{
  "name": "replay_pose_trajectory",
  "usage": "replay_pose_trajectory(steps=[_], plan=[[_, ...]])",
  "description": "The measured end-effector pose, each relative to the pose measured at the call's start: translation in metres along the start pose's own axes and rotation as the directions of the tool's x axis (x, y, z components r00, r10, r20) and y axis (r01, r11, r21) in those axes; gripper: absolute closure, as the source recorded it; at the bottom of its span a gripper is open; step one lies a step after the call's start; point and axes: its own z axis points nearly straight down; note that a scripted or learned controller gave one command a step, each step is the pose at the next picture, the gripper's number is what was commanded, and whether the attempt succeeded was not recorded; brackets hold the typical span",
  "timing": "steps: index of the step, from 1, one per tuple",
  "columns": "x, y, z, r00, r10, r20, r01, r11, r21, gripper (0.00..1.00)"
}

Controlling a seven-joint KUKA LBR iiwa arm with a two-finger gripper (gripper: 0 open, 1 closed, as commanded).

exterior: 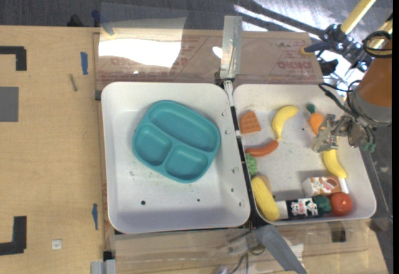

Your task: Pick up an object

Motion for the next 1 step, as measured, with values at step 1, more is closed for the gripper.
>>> replay_pose_trajectory(steps=[1], plan=[[0.0005, 0.0007, 0.0013, 1.0, -0.001, -0.002, 0.001, 1.0, -0.001, 0.0]])
